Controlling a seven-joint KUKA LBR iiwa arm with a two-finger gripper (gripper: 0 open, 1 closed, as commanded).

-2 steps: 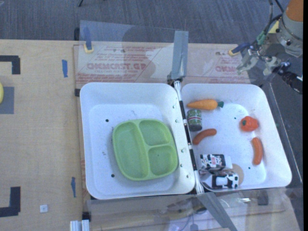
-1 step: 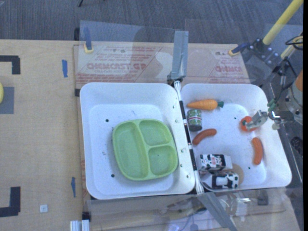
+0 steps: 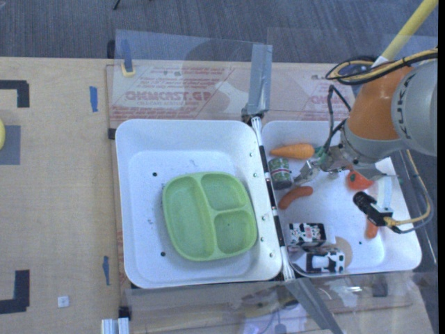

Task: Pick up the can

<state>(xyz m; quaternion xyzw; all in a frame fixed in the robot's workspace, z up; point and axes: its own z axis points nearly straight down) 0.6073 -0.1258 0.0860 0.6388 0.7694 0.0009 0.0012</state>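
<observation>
Small can (image 3: 280, 172) lying on its side in the right bin (image 3: 396, 252), tight against the bin's left wall, just left of the gripper (image 3: 311, 170): dark green label with pale markings, a grey metal end turned toward the divider, body short and stubby. Not between the fingers; a narrow gap separating can and fingertips. Gripper low over the bin floor, metallic fingers pointing left toward the can, state of the fingers impossible to tell at this slant. Carrot (image 3: 293, 150) just behind the gripper, tip aimed at the arm. Sausage (image 3: 295, 195) just in front of the gripper, slanted, close below the can. Red piece (image 3: 359, 180) on the gripper's far side, partly under the wrist. Two black-and-white cow-patterned toys (image 3: 306, 233) further toward the front of the same bin. Green tray (image 3: 210, 216) with three compartments in the left bin (image 3: 139, 145), well away from the gripper.
</observation>
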